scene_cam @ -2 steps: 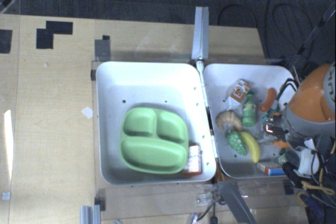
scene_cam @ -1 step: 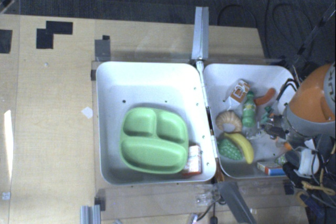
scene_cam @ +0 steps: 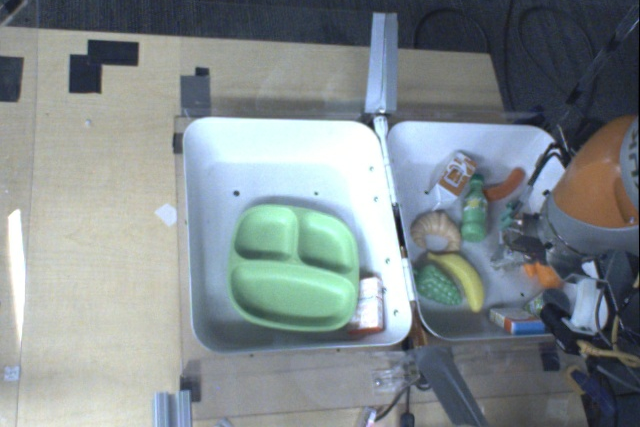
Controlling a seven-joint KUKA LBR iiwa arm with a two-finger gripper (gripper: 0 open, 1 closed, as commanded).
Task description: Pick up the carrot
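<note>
You get only a sliver of the carrot [scene_cam: 541, 274] — an orange stub poking out from under the arm's wrist, the rest covered. The gripper [scene_cam: 520, 243] is a dark tangle against the right bin [scene_cam: 420, 155], too blurred to read its fingers. The arm [scene_cam: 600, 195] itself runs off the right edge. A small box [scene_cam: 368, 305] in the left bin [scene_cam: 200, 215] is partly tucked behind the green tray [scene_cam: 295, 265] — its label is too small to make out
</note>
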